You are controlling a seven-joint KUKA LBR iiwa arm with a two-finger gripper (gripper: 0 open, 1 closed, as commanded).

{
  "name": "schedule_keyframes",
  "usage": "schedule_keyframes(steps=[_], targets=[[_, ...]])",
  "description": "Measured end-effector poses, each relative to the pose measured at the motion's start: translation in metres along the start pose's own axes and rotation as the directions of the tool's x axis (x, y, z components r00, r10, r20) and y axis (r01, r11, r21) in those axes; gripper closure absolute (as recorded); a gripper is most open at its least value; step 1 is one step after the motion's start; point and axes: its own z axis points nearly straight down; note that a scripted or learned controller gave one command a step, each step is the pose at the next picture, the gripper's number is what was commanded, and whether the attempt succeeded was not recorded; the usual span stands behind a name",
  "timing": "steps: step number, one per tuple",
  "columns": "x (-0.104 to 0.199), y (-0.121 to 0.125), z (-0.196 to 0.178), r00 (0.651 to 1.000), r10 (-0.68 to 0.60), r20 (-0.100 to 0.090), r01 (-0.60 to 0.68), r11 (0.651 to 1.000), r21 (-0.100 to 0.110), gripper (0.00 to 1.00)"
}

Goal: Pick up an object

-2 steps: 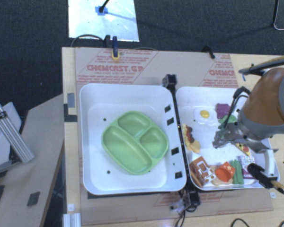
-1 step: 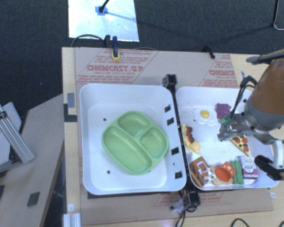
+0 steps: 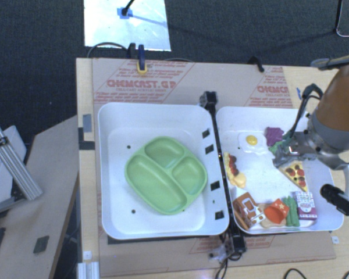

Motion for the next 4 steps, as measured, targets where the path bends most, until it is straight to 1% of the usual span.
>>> schedule_keyframes(steps=[1,2,3,4], targets=[[0.033,0.04,-0.011,1.0,-0.003,-0.001,0.003,1.0,-0.002,1.0],[0.059,0.083,-0.001,1.0,-0.003,-0.001,0.003,1.0,-0.001,1.0],[0.097,0.123,-0.01,1.0,-0.004,-0.002,0.004,1.0,-0.002,1.0],[0.116,0.128,0.0,1.0,-0.002,-0.001,0.002,1.0,0.001,1.0]])
